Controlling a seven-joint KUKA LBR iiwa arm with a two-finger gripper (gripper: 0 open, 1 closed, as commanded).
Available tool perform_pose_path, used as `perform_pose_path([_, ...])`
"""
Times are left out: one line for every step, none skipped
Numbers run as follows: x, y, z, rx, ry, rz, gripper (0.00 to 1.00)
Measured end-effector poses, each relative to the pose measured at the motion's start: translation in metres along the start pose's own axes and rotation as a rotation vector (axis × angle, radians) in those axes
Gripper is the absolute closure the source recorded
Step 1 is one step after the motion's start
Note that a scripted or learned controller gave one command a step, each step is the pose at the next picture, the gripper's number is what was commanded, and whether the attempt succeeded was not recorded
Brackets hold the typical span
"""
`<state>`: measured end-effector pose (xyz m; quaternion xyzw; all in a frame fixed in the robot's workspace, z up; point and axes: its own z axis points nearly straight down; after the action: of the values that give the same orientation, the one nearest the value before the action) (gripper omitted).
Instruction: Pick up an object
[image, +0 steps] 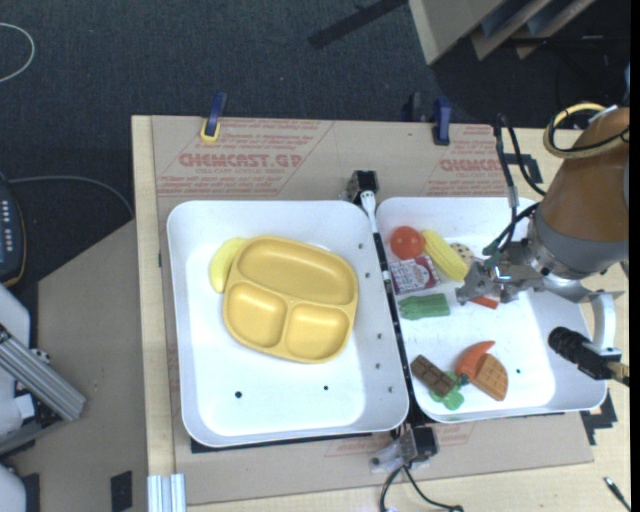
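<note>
Chocolate bar (432, 374) lies well below the gripper (487, 290), apart.

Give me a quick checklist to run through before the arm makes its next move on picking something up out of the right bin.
1. Gripper over the right bin: ok.
2. Something seen between the jaws: not ok, nothing visibly held.
3. Jaws open or shut: cannot tell.
4. Nearest target, green block, lying free beside the gripper: ok.
5. Clutter near it: not ok, red ball, corn cob and red packet crowd close.
6. Yellow divided plate in the left bin, out of the way: ok.
</note>
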<state>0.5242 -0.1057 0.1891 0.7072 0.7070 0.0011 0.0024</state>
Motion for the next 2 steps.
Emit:
perform_pose_path([0.0,0.001,-0.038,-0.001,0.0,-0.001,1.0])
perform_pose_path([0.049,-0.017,-0.045,0.007,0.004,-0.005,1.0])
